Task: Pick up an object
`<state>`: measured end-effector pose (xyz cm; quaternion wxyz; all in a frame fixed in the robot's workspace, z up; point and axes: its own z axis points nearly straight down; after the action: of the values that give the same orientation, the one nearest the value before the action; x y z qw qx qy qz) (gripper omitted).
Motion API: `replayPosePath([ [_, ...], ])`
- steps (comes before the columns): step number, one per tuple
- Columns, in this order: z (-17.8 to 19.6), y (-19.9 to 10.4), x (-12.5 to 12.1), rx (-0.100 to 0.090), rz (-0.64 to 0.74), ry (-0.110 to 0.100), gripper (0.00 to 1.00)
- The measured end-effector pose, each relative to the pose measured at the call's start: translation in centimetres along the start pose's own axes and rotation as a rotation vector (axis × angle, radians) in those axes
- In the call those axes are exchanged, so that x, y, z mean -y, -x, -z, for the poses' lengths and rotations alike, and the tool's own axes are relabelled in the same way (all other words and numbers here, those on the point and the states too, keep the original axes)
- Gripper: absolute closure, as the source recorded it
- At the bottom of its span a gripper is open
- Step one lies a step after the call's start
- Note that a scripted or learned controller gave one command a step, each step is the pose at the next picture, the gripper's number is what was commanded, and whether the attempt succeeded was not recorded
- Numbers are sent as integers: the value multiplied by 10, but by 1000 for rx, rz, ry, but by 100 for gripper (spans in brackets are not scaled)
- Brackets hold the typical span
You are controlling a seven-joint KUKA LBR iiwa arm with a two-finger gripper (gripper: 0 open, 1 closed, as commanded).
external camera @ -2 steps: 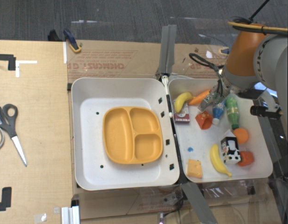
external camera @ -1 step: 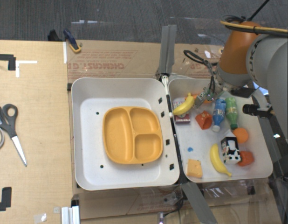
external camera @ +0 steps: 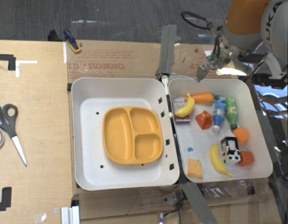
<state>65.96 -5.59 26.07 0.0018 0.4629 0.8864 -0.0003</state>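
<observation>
We see a robotics lab: plywood worktop (external camera: pixel 32 125) with two white bins (external camera: pixel 81 139), an industrial arm (external camera: pixel 249 13), scissors (external camera: pixel 12 129), black tape marks (external camera: pixel 6 59).

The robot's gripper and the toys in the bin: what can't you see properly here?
- Grey two-finger gripper: too small and blurred in the camera view to make out clearly.
- Small dark red box: partly covered by the yellow toy banana.
- Orange-banded grey arm: cut off by the top and right edges.

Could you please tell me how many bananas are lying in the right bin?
2: one banana near the bin's upper left, beside the carrot; another banana near the front edge, beside the cow-patterned carton.
</observation>
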Motion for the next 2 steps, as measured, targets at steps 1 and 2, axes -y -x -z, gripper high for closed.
replayPosePath([
  [1,-44,43,73,-2,-346,-4,100],
  [2,-44,43,73,-2,-346,-4,0],
])
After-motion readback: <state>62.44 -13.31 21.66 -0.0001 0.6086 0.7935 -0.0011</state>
